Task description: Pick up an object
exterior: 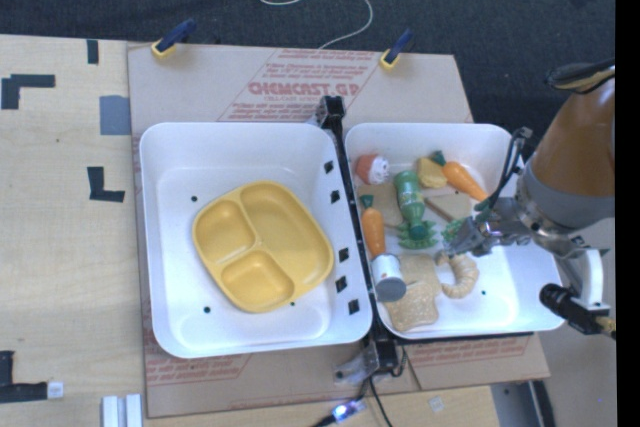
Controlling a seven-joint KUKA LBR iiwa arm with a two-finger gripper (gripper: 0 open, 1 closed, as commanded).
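Bins are sitting side by side on the bench, two of them, both shallow and white: the left bin (160, 215) is holding one yellow divided plate (262, 245) with three compartments, and the right bin (500, 310) is holding the small toy foods. In the right bin two orange carrots are lying well apart, one carrot (373, 232) close to the dividing wall and the other carrot (464, 178) near the far right corner. One green bottle (408, 194) is lying between them, with one green leafy piece (419, 235) just below it. One white and red round toy (372, 169) is resting near the top left corner, and one yellow piece (431, 173) is sitting just beside the far carrot. One silver can (387, 277) is lying against the dividing wall, touching one tan bread slice (414, 305), and one pale curled shrimp (460, 277) is lying just beside the slice. One grey arm (570, 185) is reaching in from the right, and its gripper (470, 237) is hanging low over the bin between the leafy piece and the shrimp; how far it is opened cannot be told, and nothing is visibly caught in it.
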